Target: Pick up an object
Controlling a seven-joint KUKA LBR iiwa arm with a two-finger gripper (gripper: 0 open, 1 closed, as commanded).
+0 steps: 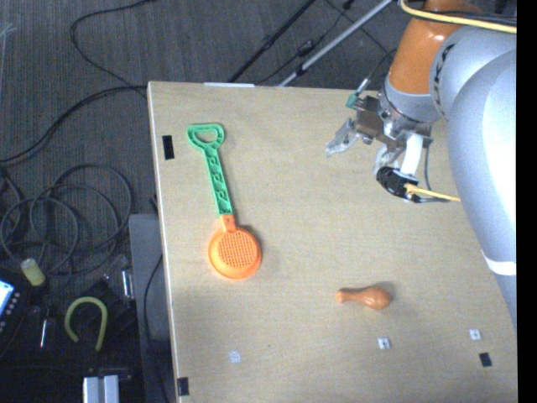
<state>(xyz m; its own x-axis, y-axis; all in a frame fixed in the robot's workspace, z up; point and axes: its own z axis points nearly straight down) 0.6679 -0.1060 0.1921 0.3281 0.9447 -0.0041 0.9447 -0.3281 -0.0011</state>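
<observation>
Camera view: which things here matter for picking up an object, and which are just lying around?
For the job:
- pincer, above the bench
- green-handled orange strainer, a candidate to pick up
- small orange pear-shaped object, another candidate

Just lying about:
- cables on the floor
- yellow-green hook-shaped item on the floor
- tripod legs

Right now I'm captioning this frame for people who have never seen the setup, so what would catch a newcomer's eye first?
First the big grey arm with its orange band, reaching in from the right, its gripper hanging over the upper middle of the tan bench top. Next the bright strainer on the left, green handle pointing away and orange mesh head nearer the camera. A small orange pear-shaped toy lies alone at lower right.
</observation>
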